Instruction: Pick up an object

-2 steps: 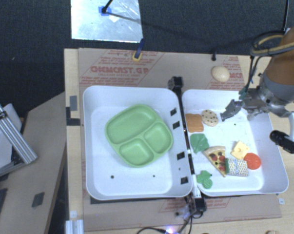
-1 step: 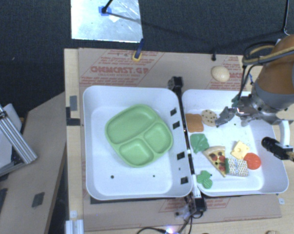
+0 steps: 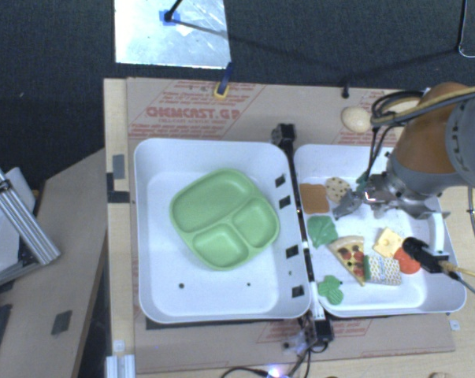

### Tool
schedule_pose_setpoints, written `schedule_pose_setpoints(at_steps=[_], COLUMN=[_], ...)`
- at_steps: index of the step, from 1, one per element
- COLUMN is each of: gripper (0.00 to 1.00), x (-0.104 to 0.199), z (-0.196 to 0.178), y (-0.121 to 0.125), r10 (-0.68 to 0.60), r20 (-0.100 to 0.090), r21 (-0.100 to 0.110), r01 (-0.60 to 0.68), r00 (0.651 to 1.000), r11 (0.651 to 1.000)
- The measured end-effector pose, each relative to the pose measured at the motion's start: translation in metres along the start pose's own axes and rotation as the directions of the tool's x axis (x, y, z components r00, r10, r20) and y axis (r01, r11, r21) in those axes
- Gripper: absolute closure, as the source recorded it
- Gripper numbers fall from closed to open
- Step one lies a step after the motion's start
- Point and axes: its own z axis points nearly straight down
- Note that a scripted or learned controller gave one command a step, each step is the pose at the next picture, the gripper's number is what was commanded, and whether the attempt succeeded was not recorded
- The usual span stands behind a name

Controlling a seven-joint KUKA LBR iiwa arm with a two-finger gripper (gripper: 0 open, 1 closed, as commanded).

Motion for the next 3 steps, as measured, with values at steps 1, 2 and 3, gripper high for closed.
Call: schedule_pose_setpoints(at_steps=[1, 2, 3], gripper=[0.00, 1.00, 1.00], x=[0.000, 0.001, 0.003], z=[0.040, 0.027, -0.017], y=[0.001, 0.003, 0.001], r10=[0.001, 0.001, -0.003], r20=[0.000, 0.000, 0.001], r21=[-0.005, -0.011, -0.007], r01=[-0.001, -0.001, 0.003], r00=[1.000, 1.000, 1.000], r11=[1.000, 1.000, 1.000])
